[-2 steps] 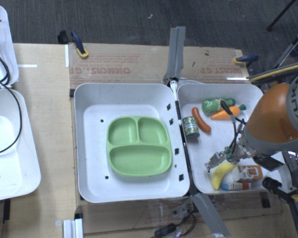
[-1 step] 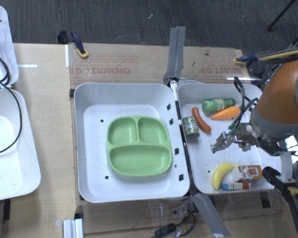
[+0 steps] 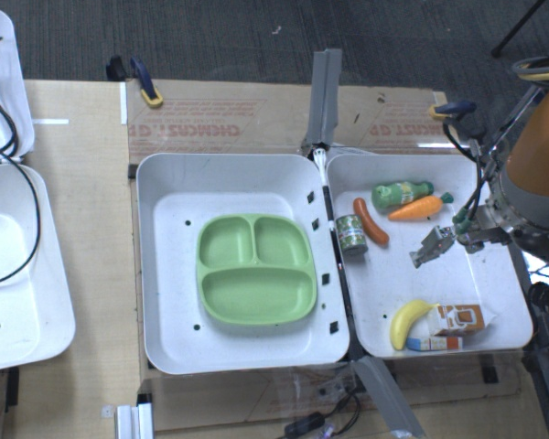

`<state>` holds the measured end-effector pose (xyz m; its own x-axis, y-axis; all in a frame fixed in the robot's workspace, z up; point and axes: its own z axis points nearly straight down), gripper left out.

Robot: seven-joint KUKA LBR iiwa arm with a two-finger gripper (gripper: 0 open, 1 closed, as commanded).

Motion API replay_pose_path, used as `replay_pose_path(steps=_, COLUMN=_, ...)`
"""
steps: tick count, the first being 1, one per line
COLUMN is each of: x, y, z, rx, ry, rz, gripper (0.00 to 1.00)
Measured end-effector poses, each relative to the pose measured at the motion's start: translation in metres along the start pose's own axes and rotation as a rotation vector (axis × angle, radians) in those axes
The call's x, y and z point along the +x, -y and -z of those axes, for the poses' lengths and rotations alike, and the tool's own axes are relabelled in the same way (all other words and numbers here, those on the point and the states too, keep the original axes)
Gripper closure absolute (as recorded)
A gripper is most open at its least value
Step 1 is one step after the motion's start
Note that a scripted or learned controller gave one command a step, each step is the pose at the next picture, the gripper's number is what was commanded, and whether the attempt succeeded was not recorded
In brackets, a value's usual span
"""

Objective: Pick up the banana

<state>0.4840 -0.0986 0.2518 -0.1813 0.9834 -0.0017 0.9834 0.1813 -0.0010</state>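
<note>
I'm looking down at the bench (image 3: 82, 108) carrying two white bins. The left bin (image 3: 165, 273), mid-frame, is holding a green divided plate (image 3: 256, 269). The right bin (image 3: 494, 286), at the right of the frame, is holding everything else.

The arm (image 3: 535, 167) is reaching in from the right edge, and the tool (image 3: 432, 248) is hanging over the middle of the right bin, carrying nothing. How far it's opened I cannot tell from this angle.

The banana (image 3: 406, 322) is lying in the lower part of the right bin, below and slightly left of the tool, curved, yellow. I'm judging it a light toy, stiff, smooth-skinned, so likely slippery at the tapered ends. I'm planning to pinch across the thick middle, jaws crosswise to the curve.

What's worrying me: a small orange-and-white carton (image 3: 452, 324) is sitting right against the banana's right side, possibly touching, so one jaw is getting little room there. The bin's lower wall is also near.

Well apart in the upper part of the bin: green bottle (image 3: 401, 194), carrot (image 3: 415, 208), sausage (image 3: 371, 222), small can (image 3: 351, 233). None of those are blocking the way.
</note>
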Motion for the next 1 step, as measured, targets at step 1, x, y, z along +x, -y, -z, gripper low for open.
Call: replay_pose_path(steps=1, x=-0.0114, y=0.0095, z=-0.1000, rx=0.003, ry=-0.002, rz=-0.038, gripper=0.00)
